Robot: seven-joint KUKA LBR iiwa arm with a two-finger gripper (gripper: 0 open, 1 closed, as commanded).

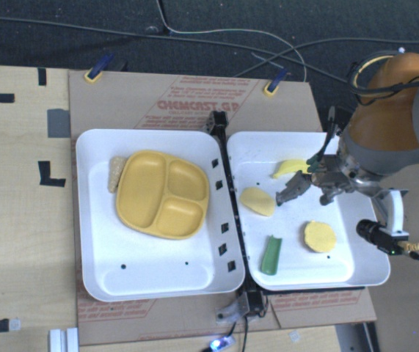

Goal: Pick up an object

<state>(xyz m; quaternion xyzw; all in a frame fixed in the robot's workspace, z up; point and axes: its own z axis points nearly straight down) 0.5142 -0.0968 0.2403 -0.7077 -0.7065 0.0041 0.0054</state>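
The right bin [356, 270] holds several pieces of toy food. A bright yellow curved piece [290, 168] lies near the back, a pale yellow wedge [258, 201] sits by the left wall, a green stick [271, 255] lies near the front, and a round yellow piece [320, 236] rests to its right. My gripper [312, 191] hangs over the middle of this bin, between the curved piece and the round piece. It is open, its two dark fingers [292, 190] spread apart with nothing between them.
In the left bin [95, 218] lies a yellow divided plate [162, 194] with a tan block [115, 173] tucked at its left edge. A black divider [227, 196] runs between the bins. The grey and orange arm [385, 123] covers the right bin's back right corner.
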